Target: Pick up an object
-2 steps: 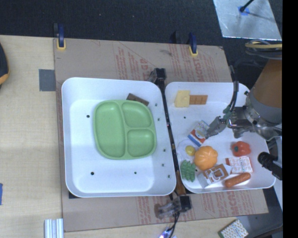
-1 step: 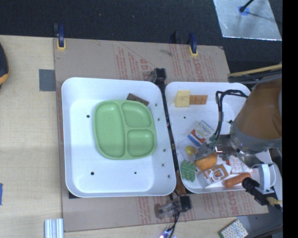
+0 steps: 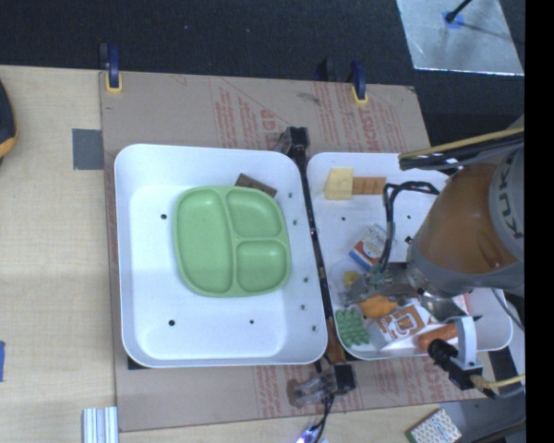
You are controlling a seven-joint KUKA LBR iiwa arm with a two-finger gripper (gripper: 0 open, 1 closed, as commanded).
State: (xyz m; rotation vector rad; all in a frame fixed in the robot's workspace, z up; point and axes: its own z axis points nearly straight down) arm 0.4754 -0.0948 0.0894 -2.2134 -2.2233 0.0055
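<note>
Clutter fills the near end of the right bin (image 3: 402, 166), and my pincer (image 3: 374, 295) hangs low over it, just beside an orange piece (image 3: 380, 306), a green studded piece (image 3: 350, 326) and a printed packet (image 3: 404, 324); my own wrist hides the tips, so I cannot tell how the pincer stands or whether it has anything. To do this well, I judge I should settle on one piece, centre over it and close squarely. The green divided plate (image 3: 231, 240) lies in the left bin (image 3: 148, 330), well apart.
</note>
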